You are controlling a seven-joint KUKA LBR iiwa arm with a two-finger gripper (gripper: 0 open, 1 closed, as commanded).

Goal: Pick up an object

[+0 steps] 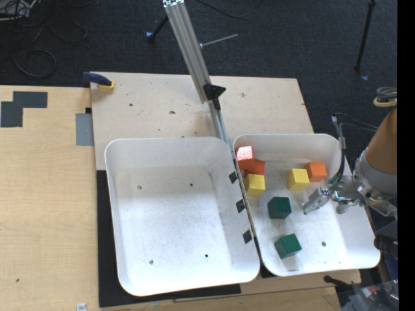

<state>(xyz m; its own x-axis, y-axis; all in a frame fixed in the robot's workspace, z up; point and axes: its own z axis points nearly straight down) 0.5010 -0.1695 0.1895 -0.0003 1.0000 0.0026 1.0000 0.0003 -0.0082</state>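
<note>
gripper [316, 201]: fingers' state cannot be told, low in right bin [363, 254], holding nothing | blocks: yellow [299, 177] and orange [317, 170] just beyond it, green [279, 207] to its left

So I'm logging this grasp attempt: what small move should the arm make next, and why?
Probably shift the gripper a little toward the upper dark green cube and descend over it. The gripper sits inside the right bin with nothing visibly between its fingers, and that cube lies closest, apart from the other blocks.
</note>
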